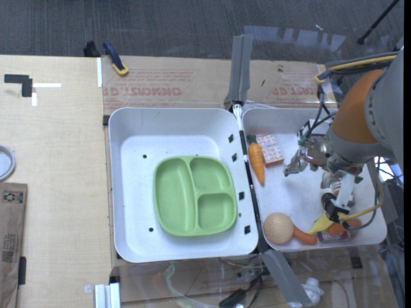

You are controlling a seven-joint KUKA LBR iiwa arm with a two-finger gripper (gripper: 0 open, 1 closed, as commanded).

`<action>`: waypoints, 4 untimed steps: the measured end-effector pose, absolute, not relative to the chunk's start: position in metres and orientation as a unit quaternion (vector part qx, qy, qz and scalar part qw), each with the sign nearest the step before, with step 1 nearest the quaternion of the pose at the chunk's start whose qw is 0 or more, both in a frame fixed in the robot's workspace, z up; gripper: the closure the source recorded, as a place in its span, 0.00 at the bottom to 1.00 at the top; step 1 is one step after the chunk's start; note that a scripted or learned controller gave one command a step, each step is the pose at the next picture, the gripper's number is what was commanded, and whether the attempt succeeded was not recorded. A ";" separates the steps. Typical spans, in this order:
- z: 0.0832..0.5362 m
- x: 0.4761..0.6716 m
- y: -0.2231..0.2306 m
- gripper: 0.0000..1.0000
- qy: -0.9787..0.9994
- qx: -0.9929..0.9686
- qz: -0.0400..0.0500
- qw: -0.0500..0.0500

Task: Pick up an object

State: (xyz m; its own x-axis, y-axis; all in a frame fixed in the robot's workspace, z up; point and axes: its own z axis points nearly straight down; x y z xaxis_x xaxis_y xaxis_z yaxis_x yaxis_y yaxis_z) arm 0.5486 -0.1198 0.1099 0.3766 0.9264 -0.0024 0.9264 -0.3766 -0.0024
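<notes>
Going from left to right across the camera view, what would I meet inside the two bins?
Green plate → carrot → tan ball → small orange piece. The pink box overlaps the carrot and ball sideways, so it is left out.

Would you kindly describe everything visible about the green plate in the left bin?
The green plate is pale green, a rounded square that looks like plastic, with three compartments: one long on the view's left, two smaller on the right. It lies flat, right way up, slightly turned, on the floor of the left bin, touching nothing else.
</notes>
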 end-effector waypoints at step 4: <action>0.123 0.659 -0.126 0.00 -0.547 -0.837 0.000 -0.001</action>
